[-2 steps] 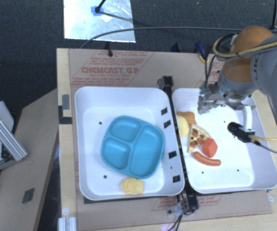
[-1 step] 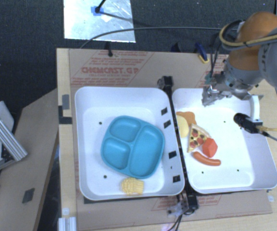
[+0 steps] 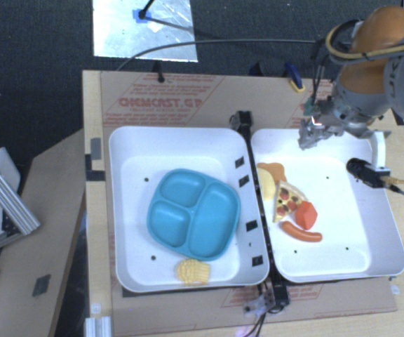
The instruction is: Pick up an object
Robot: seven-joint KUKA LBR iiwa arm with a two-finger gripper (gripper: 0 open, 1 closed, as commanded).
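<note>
— Grey gripper (image 3: 310,137) over the right bin's (image 3: 370,258) far edge: gripping anything?
— Can't tell. Toy food (image 3: 292,206) lies at that bin's left side, apart from it.

We observe two white bins side by side on the surface (image 3: 153,97). The left bin (image 3: 128,188) holds a blue divided plate (image 3: 193,214) at its centre, and a corn cob (image 3: 193,271) near its front wall. The right bin (image 3: 370,248) holds a pizza slice (image 3: 287,201), a red tomato (image 3: 307,215) and a sausage (image 3: 300,234), grouped close together near its left wall. The hand (image 3: 310,138) hovers over the right bin's rear left corner, apart from the food.
</note>
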